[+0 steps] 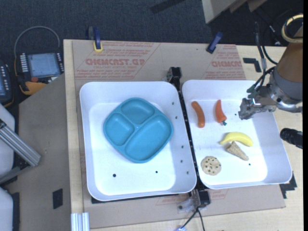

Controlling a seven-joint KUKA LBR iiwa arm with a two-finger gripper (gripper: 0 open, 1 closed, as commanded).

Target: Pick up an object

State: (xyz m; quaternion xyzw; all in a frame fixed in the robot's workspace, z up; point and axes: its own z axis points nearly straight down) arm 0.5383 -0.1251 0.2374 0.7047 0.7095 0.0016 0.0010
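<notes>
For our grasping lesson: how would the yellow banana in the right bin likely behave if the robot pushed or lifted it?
The banana looks like smooth toy plastic, so probably light and a bit slippery. Its curved shape suggests that it may pivot or spin when pushed off-centre. It lies close against the wedge-shaped piece, so a push would probably nudge that too.

Red lettering, "CHEMCAST GP", is being shown printed on the brown protective sheet [120,57] covering the bench, left of and beyond the gripper [246,110]; a mirrored repeat is being shown nearer it.

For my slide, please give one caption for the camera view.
Two-finger gripper above right white bin of toy foods; blue divided plate in left white bin.
</notes>
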